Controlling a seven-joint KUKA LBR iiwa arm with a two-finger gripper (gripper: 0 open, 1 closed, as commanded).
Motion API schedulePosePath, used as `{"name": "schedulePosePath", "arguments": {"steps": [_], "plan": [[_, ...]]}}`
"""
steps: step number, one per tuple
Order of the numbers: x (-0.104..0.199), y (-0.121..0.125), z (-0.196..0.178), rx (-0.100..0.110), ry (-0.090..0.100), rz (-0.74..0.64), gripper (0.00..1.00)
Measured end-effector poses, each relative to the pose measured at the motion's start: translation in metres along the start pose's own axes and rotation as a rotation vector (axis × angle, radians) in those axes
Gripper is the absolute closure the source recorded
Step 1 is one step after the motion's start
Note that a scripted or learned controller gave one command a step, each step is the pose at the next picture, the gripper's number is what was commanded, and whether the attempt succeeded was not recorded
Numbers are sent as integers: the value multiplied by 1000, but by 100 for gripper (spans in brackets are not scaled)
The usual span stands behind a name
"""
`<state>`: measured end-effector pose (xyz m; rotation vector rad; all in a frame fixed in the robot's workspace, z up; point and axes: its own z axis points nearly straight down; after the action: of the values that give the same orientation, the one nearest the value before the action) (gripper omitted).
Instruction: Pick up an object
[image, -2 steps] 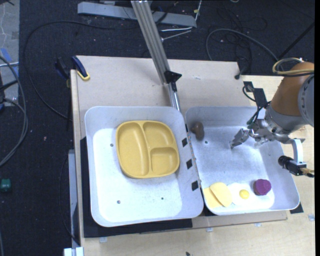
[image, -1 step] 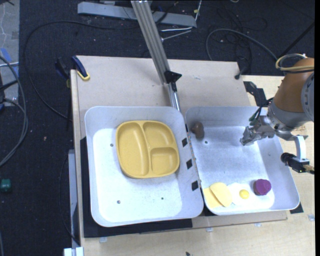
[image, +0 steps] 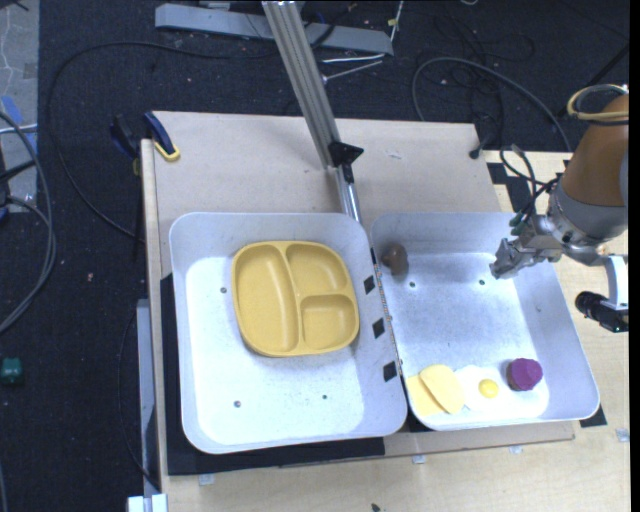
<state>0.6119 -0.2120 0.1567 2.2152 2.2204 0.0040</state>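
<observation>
Task status: not started, as far as the view shows. The gripper (image: 503, 262) hangs over the upper right part of the right bin (image: 560, 330), above bare bin floor, with no object between its fingers. The view is too coarse at that point to resolve the finger gap, so whether the jaws stand apart or together cannot be told.

Candidate objects, all lying loose in the right bin:
- A small brown rounded object (image: 396, 259), near the bin's upper left corner, well apart from the gripper.
- A purple rounded object (image: 524, 374), near the lower right corner.
- A small yellow ball-like piece (image: 488, 389), just beside the purple object.
- A flat pale yellow piece (image: 442, 388), probably toy food, along the lower edge towards the left corner.

The left bin (image: 200, 330) bears a yellow divided plate (image: 296, 298) with three compartments.

Remaining steps, as a judgement: select one object, position the gripper above it, descend, close on it, and lift. None of the objects sits directly under the gripper, so a lateral move is needed first.

Markings: no brand, label or writing is legible on the bins, the plate, the objects or the arm (image: 596, 170).
</observation>
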Motion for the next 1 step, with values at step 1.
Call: {"name": "schedulePosePath", "arguments": {"steps": [1], "plan": [[4, 0, -44, -1, 0, -1, 100]]}}
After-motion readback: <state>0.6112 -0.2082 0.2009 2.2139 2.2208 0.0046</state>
